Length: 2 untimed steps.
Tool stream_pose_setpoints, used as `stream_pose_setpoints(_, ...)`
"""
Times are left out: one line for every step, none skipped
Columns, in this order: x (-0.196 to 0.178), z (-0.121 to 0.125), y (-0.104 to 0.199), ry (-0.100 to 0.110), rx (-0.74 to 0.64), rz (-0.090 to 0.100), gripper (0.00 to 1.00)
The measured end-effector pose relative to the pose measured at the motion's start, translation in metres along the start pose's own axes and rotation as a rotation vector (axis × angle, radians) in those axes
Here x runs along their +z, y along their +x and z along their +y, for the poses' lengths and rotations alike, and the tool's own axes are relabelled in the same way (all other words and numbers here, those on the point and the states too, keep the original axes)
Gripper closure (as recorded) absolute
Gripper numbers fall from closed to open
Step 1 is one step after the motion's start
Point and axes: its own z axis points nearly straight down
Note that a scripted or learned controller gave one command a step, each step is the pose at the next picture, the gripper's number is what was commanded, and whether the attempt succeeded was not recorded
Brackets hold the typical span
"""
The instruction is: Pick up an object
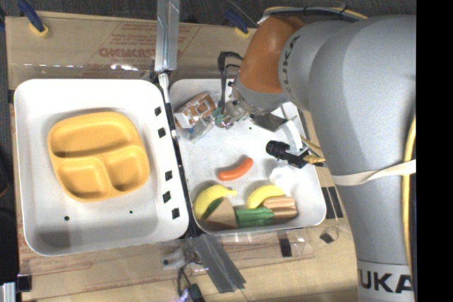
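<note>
My gripper [225, 117] is low in the back left part of the right bin [308, 184], under the grey arm with its orange band. Right beside it, on its left, lies a small clear packet with brown and white contents [195, 112], touching or nearly touching the gripper. Nearer the front of this bin are an orange sausage-shaped piece [235, 168], two yellow banana-like pieces [211, 199] [265, 194], a green block [253, 216] and a tan layered block [281, 206]. The arm hides the bin's back right corner.
The left bin [28, 216] holds a yellow divided tray [98, 153]. A metal divider bar [167, 32] stands between the bins at the back. A brown wedge [221, 216] lies by the green block.
</note>
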Motion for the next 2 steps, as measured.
stream_pose_setpoints(-0.005,0.019,-0.013,0.029,-0.139,0.016,0.00)
stream_pose_setpoints(-0.104,0.022,0.007,-0.006,0.059,-0.003,0.00)
